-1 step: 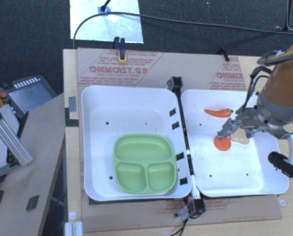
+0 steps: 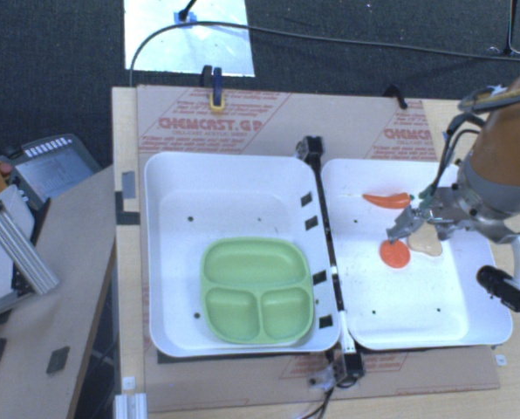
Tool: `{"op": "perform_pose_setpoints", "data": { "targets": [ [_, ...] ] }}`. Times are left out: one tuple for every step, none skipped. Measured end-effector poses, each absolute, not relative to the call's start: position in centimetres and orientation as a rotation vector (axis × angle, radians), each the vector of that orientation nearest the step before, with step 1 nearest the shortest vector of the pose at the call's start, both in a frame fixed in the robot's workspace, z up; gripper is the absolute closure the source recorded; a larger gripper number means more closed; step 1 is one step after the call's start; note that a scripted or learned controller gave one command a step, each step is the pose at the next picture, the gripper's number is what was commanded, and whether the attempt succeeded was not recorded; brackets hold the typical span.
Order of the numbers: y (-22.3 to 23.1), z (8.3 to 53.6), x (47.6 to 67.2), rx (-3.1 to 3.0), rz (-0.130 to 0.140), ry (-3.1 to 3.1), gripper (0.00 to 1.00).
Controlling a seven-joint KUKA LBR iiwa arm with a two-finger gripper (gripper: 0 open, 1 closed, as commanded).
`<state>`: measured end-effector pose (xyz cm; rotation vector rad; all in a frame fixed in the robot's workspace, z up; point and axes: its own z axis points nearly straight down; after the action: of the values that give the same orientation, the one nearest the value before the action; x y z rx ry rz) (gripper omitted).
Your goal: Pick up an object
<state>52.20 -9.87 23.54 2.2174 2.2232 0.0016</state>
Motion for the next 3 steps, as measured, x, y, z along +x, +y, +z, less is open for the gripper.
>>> {"op": "perform_pose_setpoints", "data": {
  "targets": [
    [-10.2, 19.3, 52.6, 2.222, -0.002, 2.224, 0.00],
    [-10.2, 14.1, 51.5, 2.223, -0.003, 2.224, 0.00],
    [-10.1, 8.9, 51.5, 2.223, -0.002, 2.224, 0.00]
  ]
}}
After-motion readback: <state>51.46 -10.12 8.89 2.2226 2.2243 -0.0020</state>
